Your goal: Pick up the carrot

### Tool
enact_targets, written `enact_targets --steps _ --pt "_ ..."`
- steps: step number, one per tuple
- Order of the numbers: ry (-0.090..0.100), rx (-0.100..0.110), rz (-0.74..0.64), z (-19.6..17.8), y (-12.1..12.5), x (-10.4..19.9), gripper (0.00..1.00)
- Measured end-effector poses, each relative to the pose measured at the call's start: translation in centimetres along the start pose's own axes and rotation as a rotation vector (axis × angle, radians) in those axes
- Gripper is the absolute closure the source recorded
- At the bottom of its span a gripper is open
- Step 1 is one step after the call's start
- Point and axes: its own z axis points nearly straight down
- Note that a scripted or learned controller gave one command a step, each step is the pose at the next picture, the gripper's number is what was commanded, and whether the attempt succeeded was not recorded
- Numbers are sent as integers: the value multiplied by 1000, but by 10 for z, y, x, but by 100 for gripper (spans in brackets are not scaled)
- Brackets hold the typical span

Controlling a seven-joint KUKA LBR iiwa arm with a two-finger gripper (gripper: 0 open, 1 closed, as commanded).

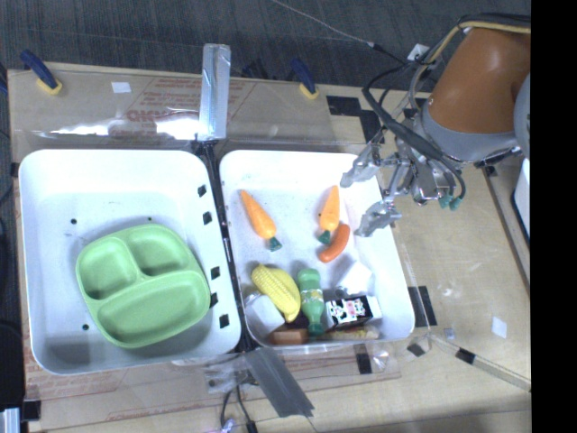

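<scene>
Reaching in from right, hand (371, 193) open, empty, above right bin (297, 165) edge, just beside carrot (330, 207).

You're looking at the arm (482, 84) at the right: a broad, rounded orange band with a grey housing under it, and a pale grey edge on its far side. Black cables loop out from the wrist and curl around it. Below that you've got the gripper (374, 192), silvery metal with pale, angular fingers (377, 216), and a small teal fitting on the bundle beside it.
</scene>
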Motion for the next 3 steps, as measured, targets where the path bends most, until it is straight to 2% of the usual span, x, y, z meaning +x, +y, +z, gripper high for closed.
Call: enact_targets --steps 1,2,3 --pt "-1 0 19 180 -14 -17 0" --pt "-5 1 9 168 -11 -20 100" --pt "-3 -2 356 114 60 -8 100"
